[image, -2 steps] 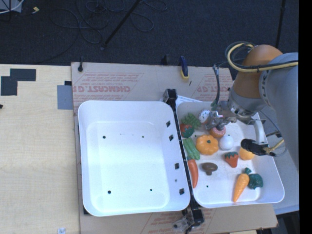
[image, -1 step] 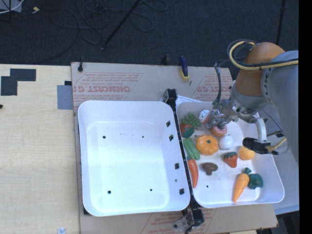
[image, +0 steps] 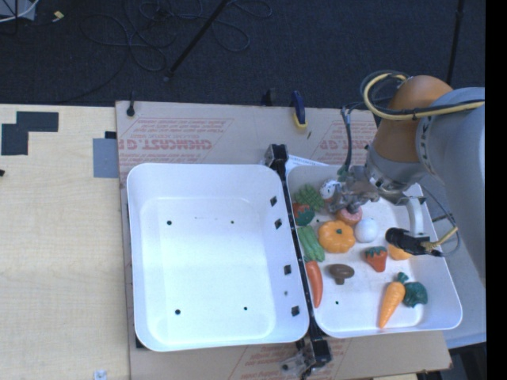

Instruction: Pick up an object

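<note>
Nearest the camera, along the front wall of the right-hand shallow white plastic bin (image: 444, 319), lies a toy orange carrot with a green leafy top (image: 390, 302), clear of its neighbours and so an easy candidate. Further back sit a small brown toy mushroom (image: 341, 272), a red toy strawberry (image: 376, 257), a round orange toy pumpkin (image: 337, 237), a white ball (image: 366, 229) and a long red-orange toy carrot (image: 315, 283) against the dividing wall. All the toys are crowded into this one bin, presumably because the program picks from here, with the left-hand white bin (image: 142, 252) kept as the drop side. The grey arm's gripper (image: 349, 200) hangs low over the cluster behind the pumpkin, probably going for a small pinkish piece (image: 348, 214) under it. Whether the jaws are apart or together I cannot tell. Both bins rest on a cardboard-covered worktop (image: 198, 133).
</note>
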